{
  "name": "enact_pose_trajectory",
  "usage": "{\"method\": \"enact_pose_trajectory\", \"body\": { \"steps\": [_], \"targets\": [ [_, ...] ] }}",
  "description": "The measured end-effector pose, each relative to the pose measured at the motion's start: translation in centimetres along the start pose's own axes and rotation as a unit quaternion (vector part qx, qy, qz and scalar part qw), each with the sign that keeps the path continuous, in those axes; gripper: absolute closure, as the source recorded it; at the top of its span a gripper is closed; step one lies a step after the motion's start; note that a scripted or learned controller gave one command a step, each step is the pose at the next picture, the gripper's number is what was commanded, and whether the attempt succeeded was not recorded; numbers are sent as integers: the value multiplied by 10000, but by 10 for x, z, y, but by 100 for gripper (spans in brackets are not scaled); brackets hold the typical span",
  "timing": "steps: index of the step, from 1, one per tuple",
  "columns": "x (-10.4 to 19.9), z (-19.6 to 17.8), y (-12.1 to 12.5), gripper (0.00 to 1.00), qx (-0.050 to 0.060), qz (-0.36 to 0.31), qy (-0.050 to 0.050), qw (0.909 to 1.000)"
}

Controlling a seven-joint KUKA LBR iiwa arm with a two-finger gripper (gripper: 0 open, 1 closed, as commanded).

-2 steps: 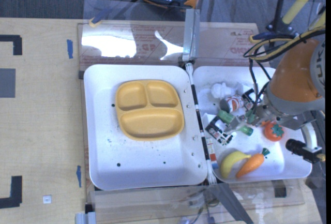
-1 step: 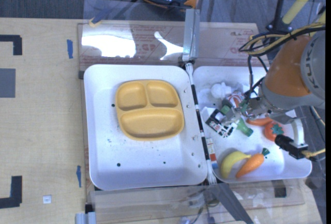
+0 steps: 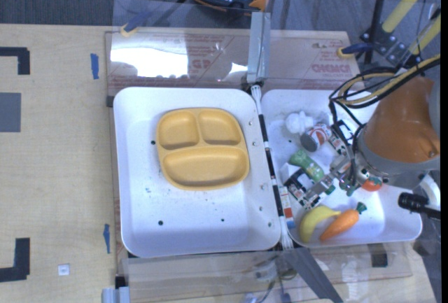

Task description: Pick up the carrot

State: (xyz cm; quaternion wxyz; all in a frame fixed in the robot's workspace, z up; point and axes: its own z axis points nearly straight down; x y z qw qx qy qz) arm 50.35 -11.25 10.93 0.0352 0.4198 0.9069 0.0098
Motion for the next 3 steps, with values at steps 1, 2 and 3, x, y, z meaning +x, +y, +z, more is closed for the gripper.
{"method": "enact_pose_trajectory", "body": {
  "steps": [1, 2, 3],
  "targets": [
    [-20, 1, -22, 0, -4, -1188, 77, 9929],
    [-20, -12, -22, 100, 11, -1191, 116, 9928],
    [-88, 25, -33, 100, 145, -2215, 262, 9747]
  ]
}}
